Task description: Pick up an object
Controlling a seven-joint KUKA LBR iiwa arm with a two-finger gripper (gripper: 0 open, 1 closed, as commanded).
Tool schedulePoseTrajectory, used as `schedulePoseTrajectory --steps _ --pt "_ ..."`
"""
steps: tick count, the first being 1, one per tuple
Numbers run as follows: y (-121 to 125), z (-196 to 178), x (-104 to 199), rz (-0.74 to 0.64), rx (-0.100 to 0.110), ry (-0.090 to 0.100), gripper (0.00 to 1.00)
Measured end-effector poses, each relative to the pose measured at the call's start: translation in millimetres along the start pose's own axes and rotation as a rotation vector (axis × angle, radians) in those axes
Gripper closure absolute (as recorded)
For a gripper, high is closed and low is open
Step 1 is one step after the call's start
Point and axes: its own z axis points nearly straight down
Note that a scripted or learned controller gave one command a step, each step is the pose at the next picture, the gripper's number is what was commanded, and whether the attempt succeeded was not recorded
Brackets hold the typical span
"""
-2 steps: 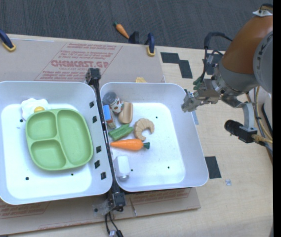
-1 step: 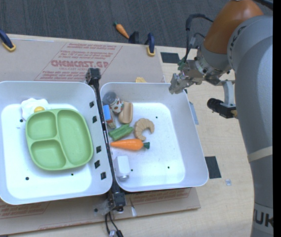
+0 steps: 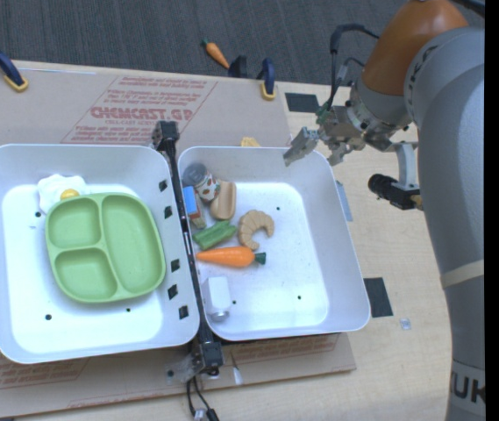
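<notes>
The gripper hung over the back right corner of the right bin, just above its rim. Its two fingers stood apart, with nothing between them. The arm entered from the right of the view, and the orange band sat directly above the wrist.

The right bin held the loose items, all gathered in its left half, well apart from the gripper:
- A carrot lay on its side near the middle, green top pointing right.
- A green pepper-like piece lay just above the carrot, touching or nearly touching it.
- A tan croissant lay to the right of the green piece.
- A tan bread slice lay near the back, beside a small can.
- A blue item rested against the left wall.
- A white block lay near the front left corner.

The left bin held a green divided plate with three compartments. A toy fried egg lay at the plate's back left edge, partly under it.

Both bins rested on a cardboard sheet with red print. Blue clamps gripped the sheet's back edge. A second small carrot lay on the dark floor beyond the bench.
</notes>
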Motion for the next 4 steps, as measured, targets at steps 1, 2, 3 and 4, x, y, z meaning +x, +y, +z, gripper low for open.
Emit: schedulePoseTrajectory --steps 1,2,3,4 --pt "-73.2 43.3 87.2 -0.001 0.005 0.003 0.00" --pt "-135.4 106.1 88.2 -0.002 -0.009 0.005 0.00" --pt "-133.5 94.5 88.0 -0.009 -0.012 0.003 1.00" --pt "-179.8 9.4 61.1 0.002 0.001 0.001 1.00"
